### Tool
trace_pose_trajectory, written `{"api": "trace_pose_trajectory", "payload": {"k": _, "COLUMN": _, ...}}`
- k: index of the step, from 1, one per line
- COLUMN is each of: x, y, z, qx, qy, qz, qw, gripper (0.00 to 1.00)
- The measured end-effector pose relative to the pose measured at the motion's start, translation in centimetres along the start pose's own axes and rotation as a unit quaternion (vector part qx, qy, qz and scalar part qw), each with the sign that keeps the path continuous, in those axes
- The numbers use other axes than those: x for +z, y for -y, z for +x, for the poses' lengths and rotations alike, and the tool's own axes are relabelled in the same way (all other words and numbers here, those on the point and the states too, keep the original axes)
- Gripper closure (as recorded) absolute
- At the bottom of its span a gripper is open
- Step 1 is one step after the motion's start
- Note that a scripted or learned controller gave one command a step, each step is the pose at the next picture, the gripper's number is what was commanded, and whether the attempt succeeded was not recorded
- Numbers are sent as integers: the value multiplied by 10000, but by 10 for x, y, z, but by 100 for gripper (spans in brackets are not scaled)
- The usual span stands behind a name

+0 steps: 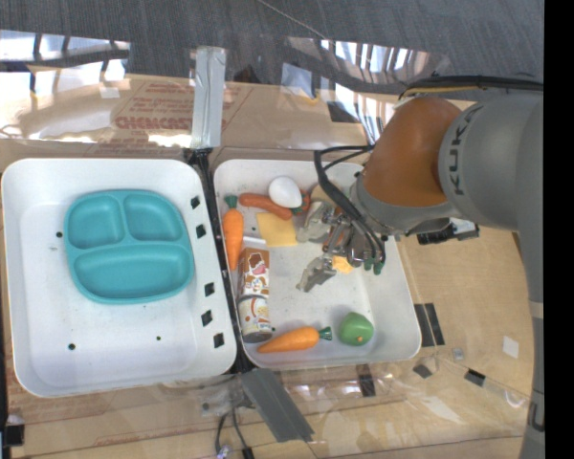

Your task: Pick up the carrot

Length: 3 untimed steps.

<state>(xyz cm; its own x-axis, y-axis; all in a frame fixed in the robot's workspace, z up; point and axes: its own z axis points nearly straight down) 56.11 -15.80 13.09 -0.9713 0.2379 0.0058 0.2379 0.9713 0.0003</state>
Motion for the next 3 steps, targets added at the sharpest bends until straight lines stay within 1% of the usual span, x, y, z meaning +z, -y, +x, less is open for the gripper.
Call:
{"api": "trace_pose_trajectory", "payload": {"k": 1, "x": 36, "y": 29, "z": -36, "qx": -954, "qy": 67, "qz": 12, "qw": 9954, "gripper": 0}}
{"api": "trace_pose_trajectory", "payload": {"k": 2, "x": 40, "y": 10, "z": 47, "qx": -1588, "qy": 31, "qz": 1, "qw": 9873, "gripper": 0}}
{"api": "trace_pose_trajectory", "payload": {"k": 3, "x": 26, "y": 4, "z": 69, "qx": -3015, "qy": 200, "qz": 41, "qw": 9532, "gripper": 0}}
